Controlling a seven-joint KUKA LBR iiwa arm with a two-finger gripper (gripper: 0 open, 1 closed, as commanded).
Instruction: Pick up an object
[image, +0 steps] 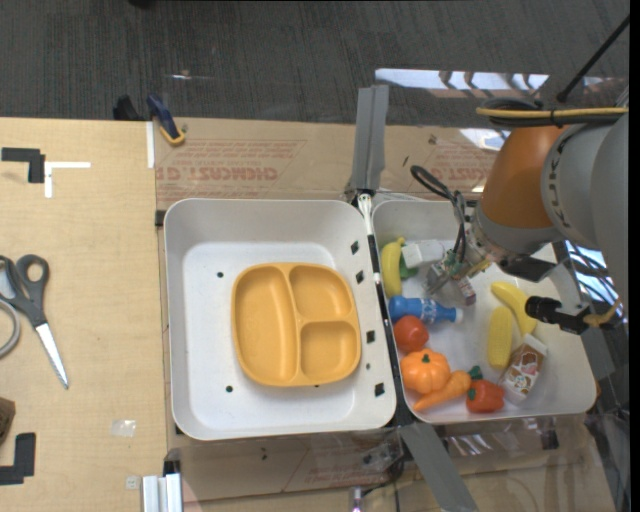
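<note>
The gripper (455, 280) hangs low in the right bin (575, 400), near its back-left part; its fingers are too small and cluttered to read, so whether they are apart or together cannot be told, and nothing can be confirmed between them.

Just below and left of the gripper lies a blue bottle-shaped toy (422, 310), on its side, smooth plastic with a narrower neck pointing right. Behind it sits a yellow banana (391, 262) with a green piece (410, 256) beside it. In front of the blue toy is a round red tomato (410, 333), then a ribbed orange pumpkin (424, 370) with a green stem, touching an orange carrot (442, 393). A red pepper (484, 396) lies at the front, beside a small brown-and-white carton (523, 368). Two more yellow pieces, an elongated one (499, 336) and a curved banana (514, 303), lie right of centre (all toys look glossy and moulded).

The left bin (200, 300) holds a yellow three-compartment plate (297, 322), lying flat.

Both bins are shallow, white, with rounded corners, resting on brown cardboard (250, 165). The counter (90, 300) is light wood; grey-handled scissors (38, 310) lie at its left. Dark carpet (250, 50) runs behind.
</note>
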